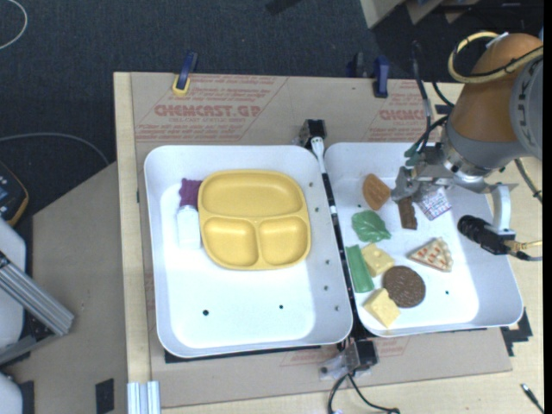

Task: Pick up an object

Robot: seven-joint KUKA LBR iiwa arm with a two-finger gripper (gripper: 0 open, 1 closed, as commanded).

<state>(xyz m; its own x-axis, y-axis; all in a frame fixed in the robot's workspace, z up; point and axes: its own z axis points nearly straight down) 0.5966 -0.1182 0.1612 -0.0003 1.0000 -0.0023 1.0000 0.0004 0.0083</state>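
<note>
- The gripper (414,184) hangs low over the upper middle of the right bin (500,304), at the end of the grey arm (487,115) reaching in from the right with its orange band above the wrist.
- Whether anything is caught in the gripper, or how it is set, I cannot tell from this angle; its tip is dark and blends with what lies beneath.
- Just below the gripper lies a small dark brown bar (408,215), and beside that a checked white-and-purple packet (435,203), both seeming to rest on the bin floor.
- To the gripper's left sits a brown bread-like piece (375,191); below it a green leafy toy (370,226).
- Lower down are a green stick (355,268), a pale yellow cheese block (377,258), a round brown cookie (404,286), a yellow wedge (383,307) and a pizza slice (431,254).
- The left bin (250,317) holds a yellow divided tray (254,216), with a purple item (190,191) and a white bottle-like piece (187,228) tucked against its left side.
- Both bins rest side by side on the tabletop (138,231), touching along their inner edges.
</note>
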